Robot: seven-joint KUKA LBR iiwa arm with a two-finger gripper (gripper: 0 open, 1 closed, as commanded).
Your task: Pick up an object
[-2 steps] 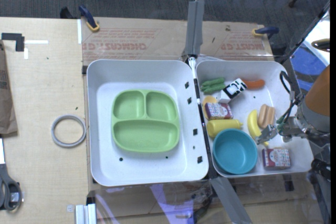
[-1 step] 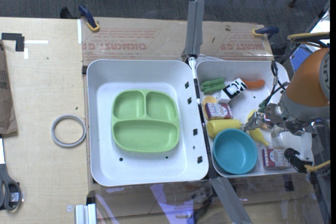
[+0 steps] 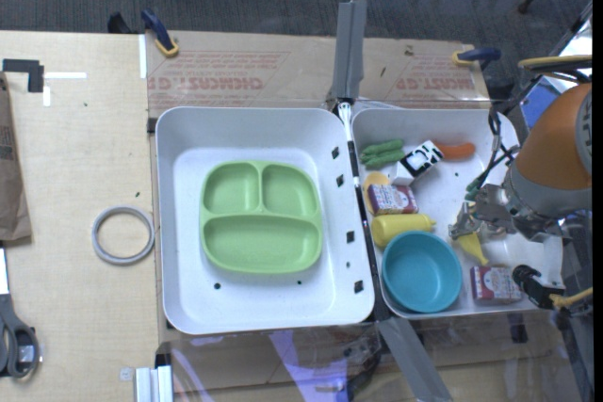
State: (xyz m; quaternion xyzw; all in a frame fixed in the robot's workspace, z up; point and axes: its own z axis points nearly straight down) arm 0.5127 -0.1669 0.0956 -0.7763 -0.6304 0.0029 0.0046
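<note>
A yellow banana-shaped object (image 3: 470, 246) is seen in the right bin (image 3: 419, 120), just right of the blue bowl (image 3: 421, 271) and directly under the gripper (image 3: 474, 219), whose fingers are lowered onto it; whether they are apart or closed cannot be told, and the object is not seen between them. Around it in the same bin are found a green bean pod (image 3: 381, 152), a black-and-white toy (image 3: 420, 158), a carrot (image 3: 458, 150), a small red-labelled jar (image 3: 390, 198), a yellow bottle (image 3: 401, 226) and a red packet (image 3: 495, 283). A green divided plate (image 3: 261, 217) is held in the left bin (image 3: 179, 202), and a ring of tape (image 3: 122, 233) is left on the bench (image 3: 75, 155).
</note>
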